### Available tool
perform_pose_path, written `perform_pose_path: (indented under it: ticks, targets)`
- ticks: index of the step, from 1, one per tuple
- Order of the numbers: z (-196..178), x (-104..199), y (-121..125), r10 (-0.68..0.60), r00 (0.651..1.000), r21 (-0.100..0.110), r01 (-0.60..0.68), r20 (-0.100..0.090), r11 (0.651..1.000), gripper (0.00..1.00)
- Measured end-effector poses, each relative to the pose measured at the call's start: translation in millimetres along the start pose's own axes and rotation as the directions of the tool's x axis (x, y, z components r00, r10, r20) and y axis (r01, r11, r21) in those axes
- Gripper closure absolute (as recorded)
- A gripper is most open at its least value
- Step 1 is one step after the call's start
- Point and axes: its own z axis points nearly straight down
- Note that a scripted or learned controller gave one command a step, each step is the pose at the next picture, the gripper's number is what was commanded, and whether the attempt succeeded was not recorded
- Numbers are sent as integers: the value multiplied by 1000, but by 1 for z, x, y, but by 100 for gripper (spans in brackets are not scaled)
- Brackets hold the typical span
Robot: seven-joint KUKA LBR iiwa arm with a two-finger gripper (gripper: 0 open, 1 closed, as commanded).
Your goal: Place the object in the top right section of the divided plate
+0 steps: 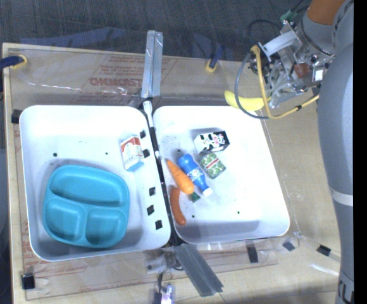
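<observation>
A blue divided plate lies in the left bin, toward its front left. Its top section is one wide compartment, with two smaller ones below. My gripper hangs over the far right corner of the right bin. It is shut on the right end of a yellow banana, which juts left over the bin's rim. The gripper is far to the right of the plate and further back.
A small red and white carton lies in the left bin by the divider. The right bin holds an orange carrot, a blue bottle, a green packet, a black and white carton and a sausage.
</observation>
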Motion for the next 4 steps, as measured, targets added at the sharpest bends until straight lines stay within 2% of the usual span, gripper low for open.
perform_pose_path:
  ticks: [2,3,4]
  targets:
    - [-19,2,-4,-17,1000,5,17,5,1000,100]
    - [93,-73,-16,-463,886,1,463,2,886,100]
    - [106,-23,-16,-191,982,-1,191,1,982,100]
